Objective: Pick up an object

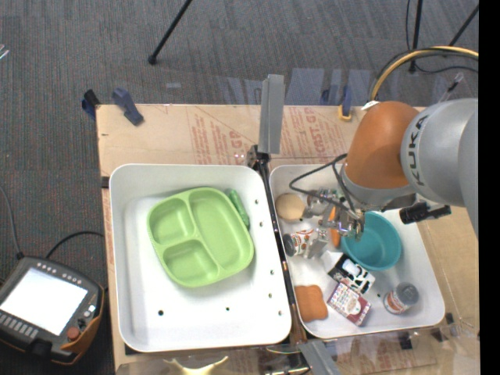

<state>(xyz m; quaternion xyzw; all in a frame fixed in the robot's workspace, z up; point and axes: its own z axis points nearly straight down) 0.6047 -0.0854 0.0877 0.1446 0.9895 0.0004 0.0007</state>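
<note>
1. The arm (426, 151) comes in from the right side and bends down over the right bin (432, 287). Its orange band sits high above the teal bowl (375, 243), and the grey part goes off to the right edge.
2. The gripper (326, 229) hangs just left of the teal bowl, low inside the right bin. Cables and metal parts crowd it, so I cannot tell how wide it stands or if it has hold of anything.
3. Directly below the gripper, left of the teal bowl, there is a small white and red object (306, 239) (maybe a bottle or a tube, it is too small to tell). It looks very near the gripper, but I cannot tell if they touch.
4. Further left and a little above the teal bowl lies a beige egg-shaped thing (289, 207), near the bin's left wall.
5. Below the teal bowl lies a small black and white packet (351, 272), and just under that a printed box (348, 301) with red and white colours, tilted.
6. Below and left of the teal bowl, an orange sponge (311, 302) lies near the front corner.
7. Below and right of the teal bowl stands a small can (400, 297) with a grey top.
8. Well to the left of the teal bowl is the left bin (133, 303). It holds a green divided plate (201, 236) with three compartments, lying flat and turned at a slant.
</note>
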